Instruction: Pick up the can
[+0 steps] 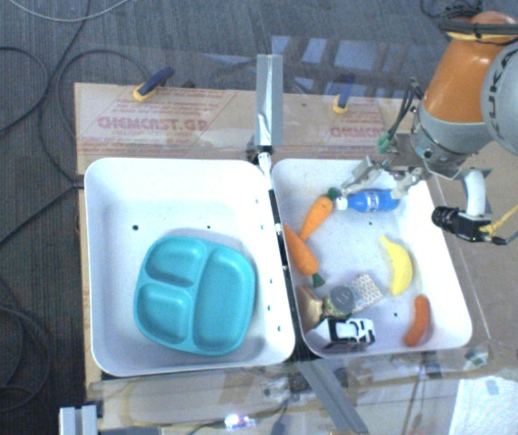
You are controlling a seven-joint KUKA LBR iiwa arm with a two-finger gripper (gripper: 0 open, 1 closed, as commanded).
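Currently the jaws (381, 178) hang at the upper part of the right bin (449, 270), above a blue bottle (372, 201). I cannot tell if they are open. The can (342, 297) lies lower in this bin.

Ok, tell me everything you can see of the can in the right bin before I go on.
The can looks small, grey and metallic, with its round end turned up toward the camera. It sits near the front of the right bin, close beside a pale mesh-patterned item on its right and a black-and-white toy car just in front. Whether they touch is unclear. The gripper is at the bin's far end, above a blue bottle, well away from the can.
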